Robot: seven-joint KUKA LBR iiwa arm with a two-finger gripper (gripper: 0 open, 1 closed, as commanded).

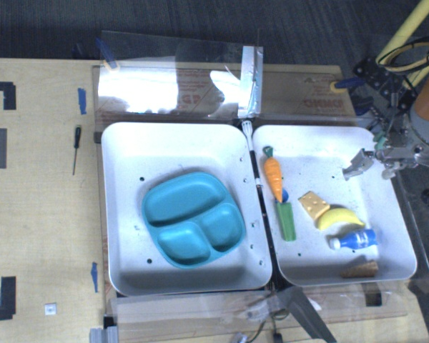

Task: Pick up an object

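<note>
- We read this as the approach step; nothing lifted yet; the tool (368, 161) sits over the right bin (404, 224), near its upper right corner, with nothing between its fingers
- We can't tell whether the tool is apart or together; too small and cluttered at the wrist
- Candidate things all lie in the right bin, toward its left and lower part, well apart from the tool: one carrot (273, 176) along the left wall; one green stick (287, 221) just below it; one cracker (313, 204) touching one banana (338, 217); one blue-and-white bottle (355, 240) just under the banana; one brown piece (360, 269) at the lower rim
- Next move, in our judgement: travel down-left across the bin; pick one target; the carrot looks cleanest, the cracker/banana/bottle cluster is crowded
- Left bin (121, 213): one blue divided tray (193, 218), three compartments; two bins total on the tabletop (36, 213)
</note>
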